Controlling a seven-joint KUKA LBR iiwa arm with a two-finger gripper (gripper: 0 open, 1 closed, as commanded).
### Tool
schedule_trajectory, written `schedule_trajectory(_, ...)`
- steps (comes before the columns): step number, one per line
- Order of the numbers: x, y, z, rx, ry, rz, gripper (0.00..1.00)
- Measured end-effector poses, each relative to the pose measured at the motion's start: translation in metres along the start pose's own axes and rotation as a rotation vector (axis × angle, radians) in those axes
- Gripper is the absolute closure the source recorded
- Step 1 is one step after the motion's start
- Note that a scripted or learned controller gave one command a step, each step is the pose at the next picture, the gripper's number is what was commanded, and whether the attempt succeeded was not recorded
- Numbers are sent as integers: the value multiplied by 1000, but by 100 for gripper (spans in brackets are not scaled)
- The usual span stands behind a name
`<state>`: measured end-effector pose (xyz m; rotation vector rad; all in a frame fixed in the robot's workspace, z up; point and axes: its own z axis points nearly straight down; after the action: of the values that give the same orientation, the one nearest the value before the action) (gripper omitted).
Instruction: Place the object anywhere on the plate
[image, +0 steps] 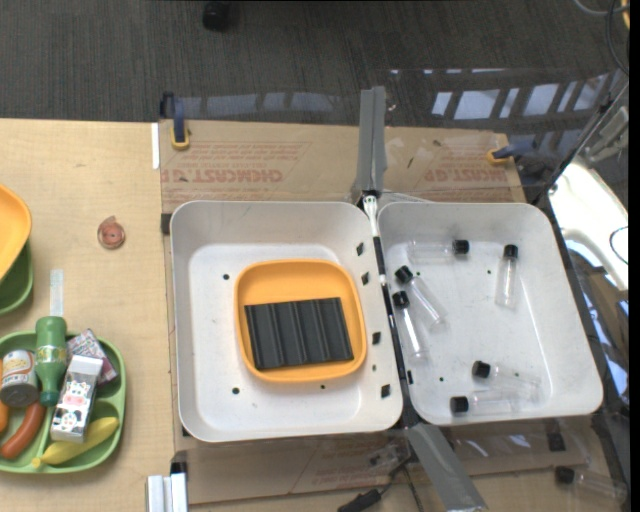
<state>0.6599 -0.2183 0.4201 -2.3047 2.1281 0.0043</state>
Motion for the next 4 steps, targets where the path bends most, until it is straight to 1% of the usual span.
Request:
schedule_trajectory(1,-5,1,8,-1,-1,-412,0)
schedule_trajectory(2,-13,-1,-21,0,1,-681,0)
schedule_trajectory(3,-6,-1,-10,0,1,-1073,0)
schedule_trajectory(4,2,0,-21,1,0,-1293,0)
